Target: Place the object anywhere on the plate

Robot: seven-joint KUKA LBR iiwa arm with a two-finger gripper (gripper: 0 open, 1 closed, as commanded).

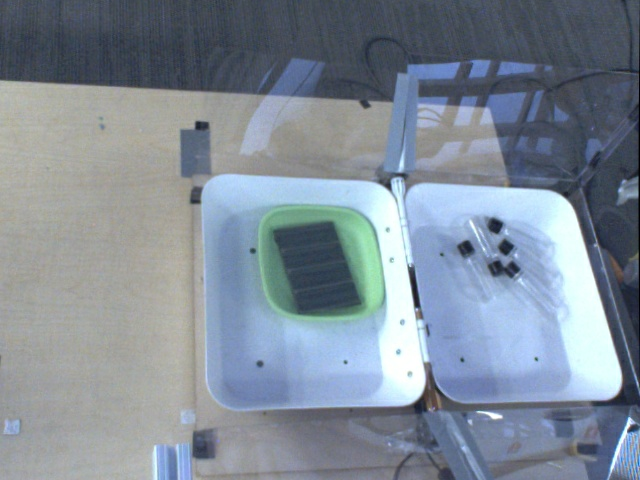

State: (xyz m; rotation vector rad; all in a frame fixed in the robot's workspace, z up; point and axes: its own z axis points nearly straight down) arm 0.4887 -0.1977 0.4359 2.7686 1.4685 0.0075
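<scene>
A square green plate (372, 264) with rounded corners lies in the upper middle of the left white bin (300, 368). A dark grey ribbed rectangular object (317, 266) lies flat on the plate, slightly turned, and covers most of the plate's floor. It sits wholly inside the plate's rim.
The right white bin (510, 358) holds clear plastic tubes with several small black pieces (495, 251) in its upper part. A grey metal post (402, 128) stands behind the seam between the bins. A small grey bracket (196, 150) sits on the wooden bench (90, 268) at the back left.
</scene>
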